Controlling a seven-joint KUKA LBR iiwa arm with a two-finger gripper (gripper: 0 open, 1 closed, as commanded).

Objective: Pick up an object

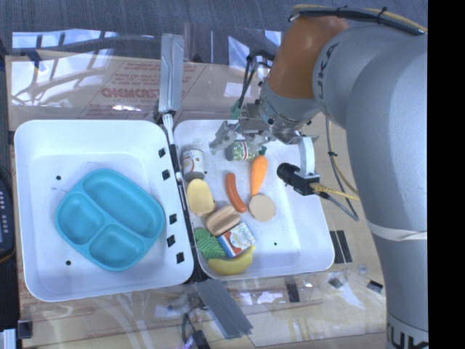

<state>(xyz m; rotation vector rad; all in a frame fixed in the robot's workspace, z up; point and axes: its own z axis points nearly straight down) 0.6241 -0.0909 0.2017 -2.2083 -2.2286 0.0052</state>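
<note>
1. Small green-labelled can lies at the right white bin's twelve o'clock; likely light, rigid, slick, best pinched across its sides.
2. Gripper hovers touching-close above; jaw opening unclear.
3. Orange plastic carrot at the can's five o'clock.

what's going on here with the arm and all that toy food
A grey arm reaches in from the right with its end effector low over the far end of the right bin, right at a small can. Whether it grips the can can't be told. The carrot, sausage, jar, potato, banana and other toy food lie in that bin. The left bin holds a blue divided plate.
</note>
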